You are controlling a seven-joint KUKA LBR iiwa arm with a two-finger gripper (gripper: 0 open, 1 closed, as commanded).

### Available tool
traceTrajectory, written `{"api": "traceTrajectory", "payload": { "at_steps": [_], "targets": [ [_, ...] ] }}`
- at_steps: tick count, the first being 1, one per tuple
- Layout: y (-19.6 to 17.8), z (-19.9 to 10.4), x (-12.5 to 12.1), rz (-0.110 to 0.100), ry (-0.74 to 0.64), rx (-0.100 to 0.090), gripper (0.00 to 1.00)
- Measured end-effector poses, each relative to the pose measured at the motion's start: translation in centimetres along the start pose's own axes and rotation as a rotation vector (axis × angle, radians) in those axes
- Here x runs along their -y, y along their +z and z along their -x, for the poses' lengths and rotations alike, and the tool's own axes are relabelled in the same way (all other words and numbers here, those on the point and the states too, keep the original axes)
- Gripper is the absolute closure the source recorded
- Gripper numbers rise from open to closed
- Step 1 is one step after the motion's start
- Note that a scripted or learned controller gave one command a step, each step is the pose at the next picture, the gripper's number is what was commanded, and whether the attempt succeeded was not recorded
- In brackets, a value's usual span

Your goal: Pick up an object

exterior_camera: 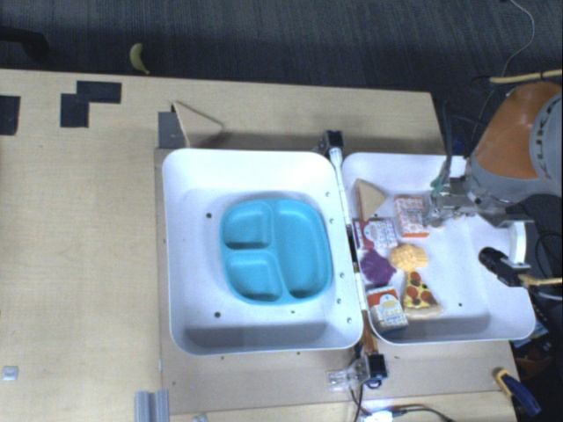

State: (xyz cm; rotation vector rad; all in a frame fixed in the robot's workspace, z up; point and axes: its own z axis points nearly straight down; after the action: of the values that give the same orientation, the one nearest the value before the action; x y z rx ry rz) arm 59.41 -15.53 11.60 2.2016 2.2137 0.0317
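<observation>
hand [437,202] above right bin [475,315], beside packet [410,215]

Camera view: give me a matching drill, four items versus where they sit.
Items:
1. blue divided plate
2. gripper
3. pizza slice toy
4. purple toy

Places:
A. right bin, near its front edge
B. left bin, centre
C. above the right bin's back half
D. right bin, by the wall shared with the left bin

Pairs: 1-B, 2-C, 3-A, 4-D

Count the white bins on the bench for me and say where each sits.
2. The left bin holds a blue divided plate. The right bin, touching it, holds a cluster of small items along its left side, with the gripper above them.
</observation>
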Motion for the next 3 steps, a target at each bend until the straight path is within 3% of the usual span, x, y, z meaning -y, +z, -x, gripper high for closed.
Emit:
{"api": "traceTrajectory", "payload": {
  "at_steps": [1,2,3],
  "targets": [
    [0.0,0.0,0.0,0.0,0.0,0.0,0.0],
    [-1.1,-0.1,-0.2,0.004,-0.002,0.0,1.0],
    [-1.1,-0.1,-0.2,0.004,-0.002,0.0,0.0]
  ]
}}
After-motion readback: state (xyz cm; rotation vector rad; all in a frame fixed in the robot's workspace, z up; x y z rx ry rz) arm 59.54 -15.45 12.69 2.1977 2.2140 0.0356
